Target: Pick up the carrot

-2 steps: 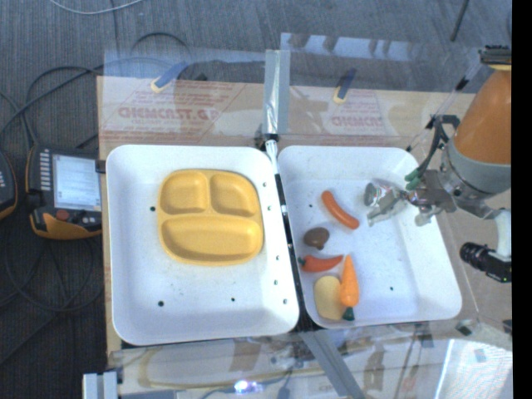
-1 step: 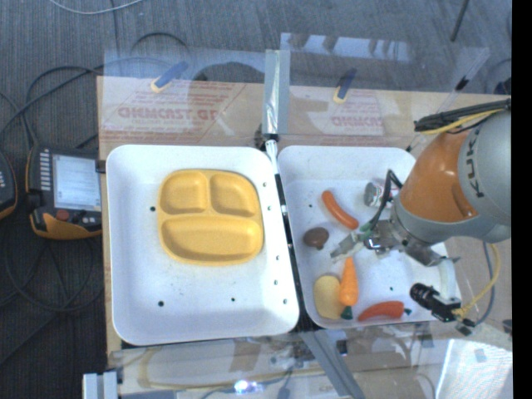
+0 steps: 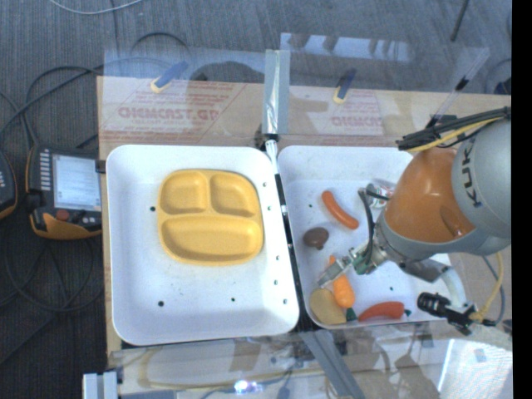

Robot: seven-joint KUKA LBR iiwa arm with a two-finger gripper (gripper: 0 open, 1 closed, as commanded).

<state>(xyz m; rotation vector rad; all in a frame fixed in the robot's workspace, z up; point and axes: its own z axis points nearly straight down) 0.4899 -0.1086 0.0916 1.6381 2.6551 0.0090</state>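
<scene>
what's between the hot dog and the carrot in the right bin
In the camera view, the small brown mushroom-like piece lies roughly between the hot dog and the carrot, offset toward the left.

The floor (image 3: pixel 75 48) is dark grey carpet. Black and white cables (image 3: pixel 91 7) lie across it at the far side. A control pendant (image 3: pixel 66 191) with a lit screen rests at the left. The bench top (image 3: pixel 191 110) is light wood under clear panels (image 3: pixel 366 65). Lighting is even.
</scene>
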